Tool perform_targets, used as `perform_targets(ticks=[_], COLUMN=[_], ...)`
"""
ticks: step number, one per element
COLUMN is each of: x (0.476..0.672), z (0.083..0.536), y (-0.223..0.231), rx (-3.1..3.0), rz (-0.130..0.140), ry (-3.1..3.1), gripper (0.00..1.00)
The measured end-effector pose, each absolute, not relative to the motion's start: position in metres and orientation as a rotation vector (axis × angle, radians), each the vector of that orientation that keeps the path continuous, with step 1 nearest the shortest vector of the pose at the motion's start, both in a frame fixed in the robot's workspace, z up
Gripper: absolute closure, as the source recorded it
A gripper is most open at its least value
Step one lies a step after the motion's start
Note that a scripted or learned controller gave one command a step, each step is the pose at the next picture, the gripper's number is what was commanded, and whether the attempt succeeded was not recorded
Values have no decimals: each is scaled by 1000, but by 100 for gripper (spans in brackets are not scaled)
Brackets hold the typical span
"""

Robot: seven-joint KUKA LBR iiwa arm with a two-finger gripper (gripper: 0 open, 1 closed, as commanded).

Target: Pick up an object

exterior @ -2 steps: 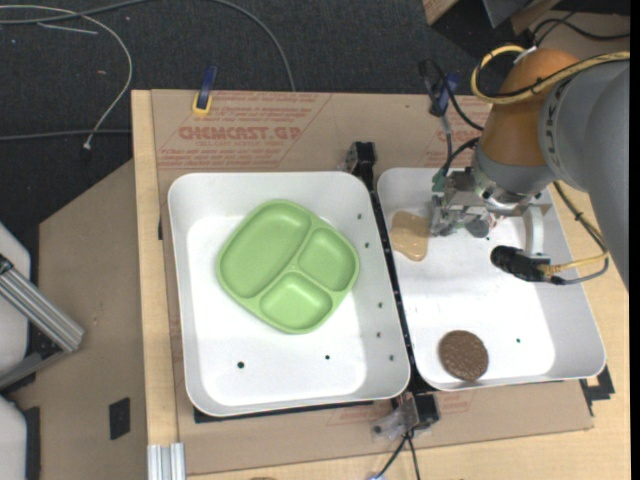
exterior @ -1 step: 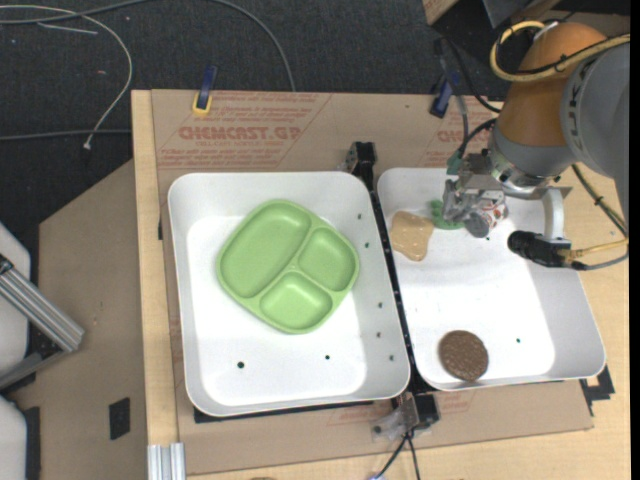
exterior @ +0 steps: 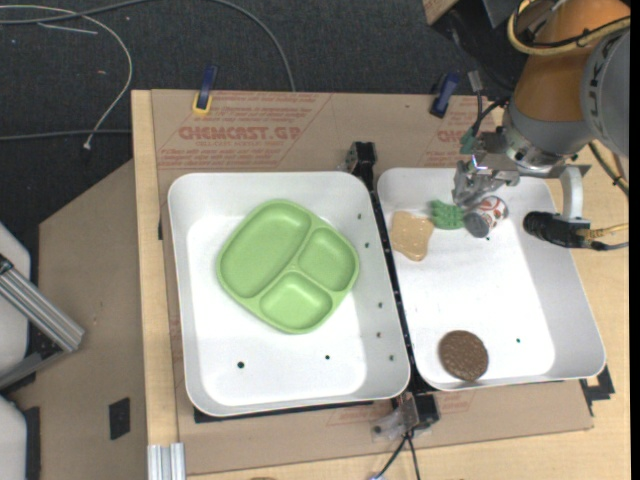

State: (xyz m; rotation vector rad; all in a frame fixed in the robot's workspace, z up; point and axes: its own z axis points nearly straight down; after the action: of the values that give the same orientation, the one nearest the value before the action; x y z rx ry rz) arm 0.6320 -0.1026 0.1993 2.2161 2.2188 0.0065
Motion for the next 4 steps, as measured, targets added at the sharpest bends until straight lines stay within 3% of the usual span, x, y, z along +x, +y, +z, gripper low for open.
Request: perform_targets(ticks=[1, 2, 4], x=[633, 608, 592], z=[244, 240, 241], y=[-102, -57, 44], rx=[2217, 2220, 2218], rz=[6, -1, -1], ry=[2219, 2230, 2230], gripper=[100, 100, 100])
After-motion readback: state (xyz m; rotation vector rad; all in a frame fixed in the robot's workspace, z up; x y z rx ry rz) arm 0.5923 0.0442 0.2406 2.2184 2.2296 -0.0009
